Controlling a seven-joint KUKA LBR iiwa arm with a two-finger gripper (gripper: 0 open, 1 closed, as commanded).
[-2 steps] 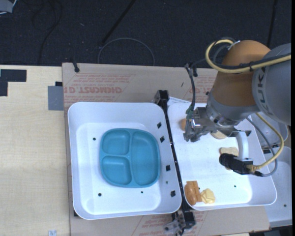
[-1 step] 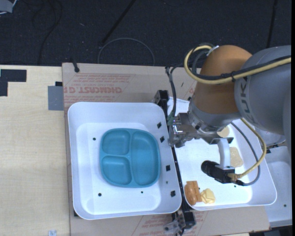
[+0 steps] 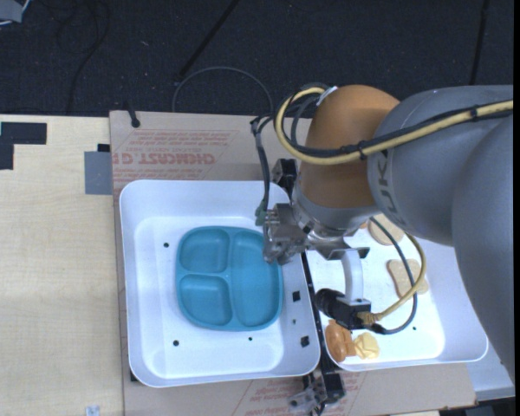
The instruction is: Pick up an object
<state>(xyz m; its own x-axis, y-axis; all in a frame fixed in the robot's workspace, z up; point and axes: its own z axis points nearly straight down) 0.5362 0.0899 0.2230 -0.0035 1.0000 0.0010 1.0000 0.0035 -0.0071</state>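
The gripper point(image 3: 277, 243) hangs low over the right rim of the blue divided plate point(image 3: 228, 277) in the left bin point(image 3: 147, 232), probably lining up a grab at that edge; whether it is spread or pinching, I cannot tell; yellow toys point(image 3: 354, 343) sit well right of the plate

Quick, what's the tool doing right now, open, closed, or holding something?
Tool: cannot be told. It sits at the right rim of the blue divided plate in the left bin, under the arm's wrist.
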